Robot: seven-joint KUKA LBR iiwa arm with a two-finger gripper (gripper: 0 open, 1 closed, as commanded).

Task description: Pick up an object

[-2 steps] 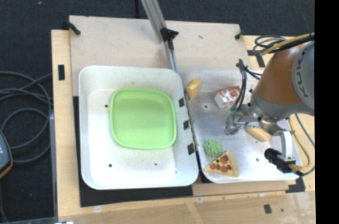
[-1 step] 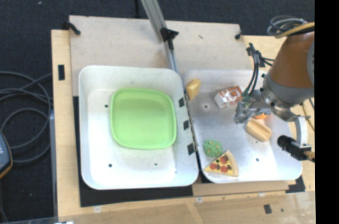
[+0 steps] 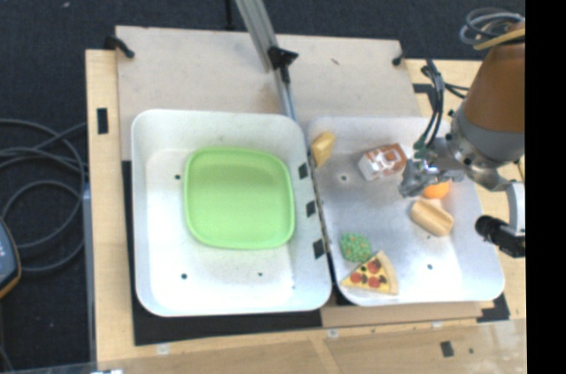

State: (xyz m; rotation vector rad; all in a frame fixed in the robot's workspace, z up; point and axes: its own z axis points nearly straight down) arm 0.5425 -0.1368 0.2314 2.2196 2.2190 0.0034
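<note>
The worktop (image 3: 106, 213) is carrying 2 white bins. The left bin (image 3: 159, 275) is holding a green plate (image 3: 239, 197). In the right bin (image 3: 469, 270), the pincer (image 3: 423, 178) is sitting over an orange ball (image 3: 438, 189), can't tell if it's gripping. Bread roll (image 3: 432, 217), pizza slice (image 3: 371, 275), broccoli (image 3: 355, 247) are lying nearer.

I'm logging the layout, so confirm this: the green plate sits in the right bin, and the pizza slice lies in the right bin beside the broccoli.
One thing is wrong: the green plate sits in the left bin, not the right bin. The camera view shows this. The rest holds: the pizza slice lies in the right bin beside the broccoli.
</note>
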